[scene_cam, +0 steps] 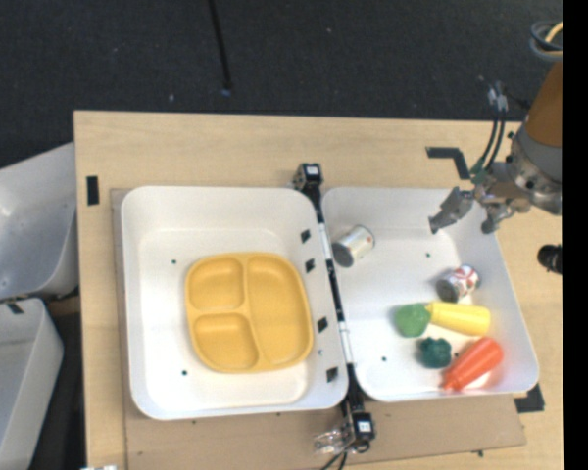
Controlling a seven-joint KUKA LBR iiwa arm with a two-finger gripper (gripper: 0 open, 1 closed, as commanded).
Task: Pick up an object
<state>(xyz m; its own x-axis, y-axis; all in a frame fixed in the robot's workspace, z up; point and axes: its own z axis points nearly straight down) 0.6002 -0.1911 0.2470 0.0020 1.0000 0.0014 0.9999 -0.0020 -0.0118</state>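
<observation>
My gripper (pixel 470 213) hangs over the far right corner of the right bin (pixel 392 213), its fingers spread open with nothing between them. In that bin a silver can (pixel 353 244) lies on its side near the left wall. A small silver and red can (pixel 458 282) lies below the gripper. Closer to the front sit a light green piece (pixel 410 319), a yellow piece (pixel 461 317), a dark green piece (pixel 433 352) and an orange carrot (pixel 473 362), packed close together.
The left bin (pixel 157 233) holds a yellow divided plate (pixel 248 311). Black clips run along the seam between the bins (pixel 325 282). A white container (pixel 20 223) stands off the bench at the left.
</observation>
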